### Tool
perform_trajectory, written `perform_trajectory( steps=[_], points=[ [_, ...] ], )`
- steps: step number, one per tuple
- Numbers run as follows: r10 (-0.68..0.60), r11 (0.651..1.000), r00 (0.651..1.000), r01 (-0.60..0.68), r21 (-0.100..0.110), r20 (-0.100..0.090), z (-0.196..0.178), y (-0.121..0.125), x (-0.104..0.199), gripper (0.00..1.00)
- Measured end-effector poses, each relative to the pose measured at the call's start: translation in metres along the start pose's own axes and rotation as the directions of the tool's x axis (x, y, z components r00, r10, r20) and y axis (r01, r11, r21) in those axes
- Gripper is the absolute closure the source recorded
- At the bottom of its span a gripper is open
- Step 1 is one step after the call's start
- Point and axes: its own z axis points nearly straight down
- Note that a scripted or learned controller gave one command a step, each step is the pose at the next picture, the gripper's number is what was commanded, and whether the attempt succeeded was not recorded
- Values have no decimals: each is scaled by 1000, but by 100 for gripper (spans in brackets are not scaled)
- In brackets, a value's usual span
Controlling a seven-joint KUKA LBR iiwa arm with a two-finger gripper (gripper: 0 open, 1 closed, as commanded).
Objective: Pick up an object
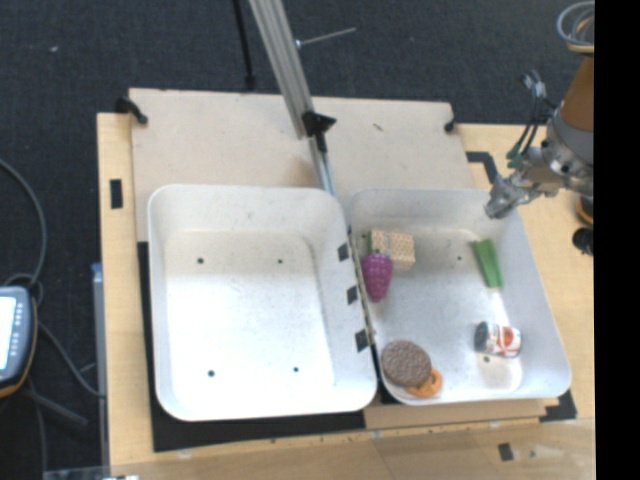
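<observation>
The right bin (455,218) holds a tan block (393,246), a purple fruit-like piece (377,275), a green stick (487,263), a small red and white can (497,339) and a brown round disc (405,362) lying over an orange piece (430,385). My gripper (500,204) hangs over the bin's far right corner, above and slightly right of the green stick. Nothing shows between its fingers.
The left bin (250,298) lies beside the right one. A slanted metal pole (285,53) rises from the back edge between the bins. The wooden bench (290,133) extends behind both bins. Cables run at the far right.
</observation>
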Motion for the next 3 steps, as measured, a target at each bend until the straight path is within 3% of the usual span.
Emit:
perform_trajectory(
  steps=[1,3],
  points=[
    [3,1000,1000,-3,3,-2,-3,-7,45,100],
    [2,1000,1000,-2,4,-4,5,-46,152,100]
  ],
)
